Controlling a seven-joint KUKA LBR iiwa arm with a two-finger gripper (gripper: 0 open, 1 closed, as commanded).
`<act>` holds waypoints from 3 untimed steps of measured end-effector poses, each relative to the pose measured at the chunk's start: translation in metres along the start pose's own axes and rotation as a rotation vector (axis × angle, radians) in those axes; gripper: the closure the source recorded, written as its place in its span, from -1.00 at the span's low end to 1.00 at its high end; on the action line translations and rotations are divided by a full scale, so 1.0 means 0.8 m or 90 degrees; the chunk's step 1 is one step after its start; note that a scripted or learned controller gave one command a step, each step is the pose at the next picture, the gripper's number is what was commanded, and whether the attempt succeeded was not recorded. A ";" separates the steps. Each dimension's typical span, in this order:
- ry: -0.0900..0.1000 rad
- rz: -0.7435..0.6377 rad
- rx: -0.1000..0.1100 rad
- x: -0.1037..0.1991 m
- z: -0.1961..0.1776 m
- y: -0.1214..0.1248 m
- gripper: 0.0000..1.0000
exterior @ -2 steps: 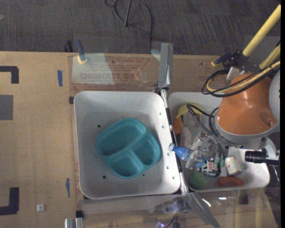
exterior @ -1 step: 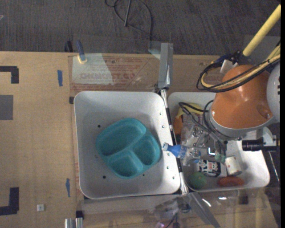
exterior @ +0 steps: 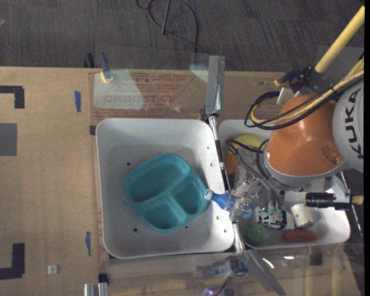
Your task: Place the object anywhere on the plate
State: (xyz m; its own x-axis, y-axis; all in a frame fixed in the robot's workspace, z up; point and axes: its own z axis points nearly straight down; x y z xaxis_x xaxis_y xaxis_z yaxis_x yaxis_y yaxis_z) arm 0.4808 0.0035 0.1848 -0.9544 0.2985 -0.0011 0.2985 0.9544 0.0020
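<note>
Reaching from the right, the gripper [exterior: 240,203] holds a blue object [exterior: 221,200] between its fingers, over the bin wall beside the teal plate [exterior: 165,191].

Wooden benchtop [exterior: 46,191] pale, plywood-like, spans most of view. Beyond its far edge, dark grey carpeted floor [exterior: 260,29]; black cables [exterior: 167,17] loop across floor there. On benchtop left part, black tape marks [exterior: 14,95]: bracket at far left, another [exterior: 14,260] at near left, grey square [exterior: 7,139] between them. Short blue tape strips [exterior: 77,101] on benchtop, one far, one [exterior: 88,243] near. Clear plastic sheet [exterior: 150,87] with faint lettering lies on benchtop near floor edge. Light even, soft glare on sheet.
</note>
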 end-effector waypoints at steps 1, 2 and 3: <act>0.000 -0.098 0.000 0.007 0.000 0.020 1.00; -0.002 -0.135 -0.001 -0.004 0.000 0.068 1.00; -0.004 -0.394 -0.001 -0.044 -0.046 0.103 1.00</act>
State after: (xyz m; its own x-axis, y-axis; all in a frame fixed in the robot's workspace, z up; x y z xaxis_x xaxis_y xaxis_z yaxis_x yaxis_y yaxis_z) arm 0.5393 0.0719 0.2221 -0.9505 -0.3106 -0.0086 -0.3106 0.9505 0.0010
